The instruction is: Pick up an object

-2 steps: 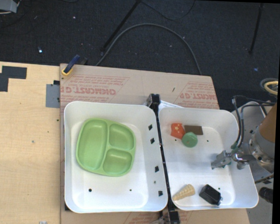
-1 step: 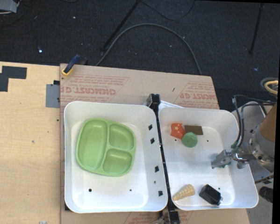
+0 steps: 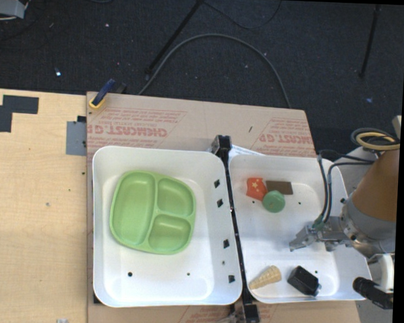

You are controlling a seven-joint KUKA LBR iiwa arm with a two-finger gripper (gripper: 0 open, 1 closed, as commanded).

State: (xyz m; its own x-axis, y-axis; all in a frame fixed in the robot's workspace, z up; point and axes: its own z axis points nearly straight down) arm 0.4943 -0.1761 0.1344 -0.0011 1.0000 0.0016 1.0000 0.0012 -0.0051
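Claw [image 3: 314, 240] low over right bin [image 3: 296, 291], grip state unclear, above black block [image 3: 304, 280]

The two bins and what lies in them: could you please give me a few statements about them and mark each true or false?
1. The green divided plate lies in the left bin. True.
2. The red block sits in the left bin. False: it is in the right bin, beside the green ball.
3. The claw holds the black object. False: the black object lies on the bin floor, apart from the claw.
4. The cone-shaped piece lies near the right bin's front edge. True.
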